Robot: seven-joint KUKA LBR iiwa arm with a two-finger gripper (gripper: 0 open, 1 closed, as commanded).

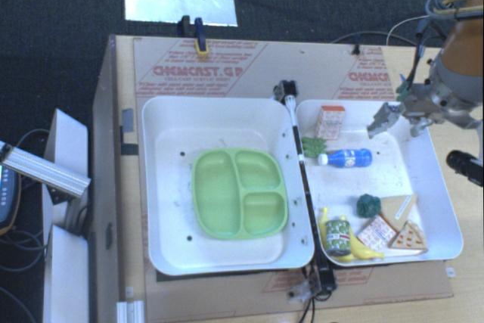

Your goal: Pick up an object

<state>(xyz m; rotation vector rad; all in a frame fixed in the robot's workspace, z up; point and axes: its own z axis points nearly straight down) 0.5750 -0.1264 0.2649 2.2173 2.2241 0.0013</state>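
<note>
Currently nothing picked yet: pincer [384, 122] hangs at the upper right of the frame over the right bin [432, 163], can't tell its state, while the blue bottle [346, 158] and other items lie in that bin, centre right, untouched.

Your grey KUKA arm [460, 76] wears an orange band [463, 49] above its wrist, with grey and blue looped cables [446, 2] beside it.
</note>
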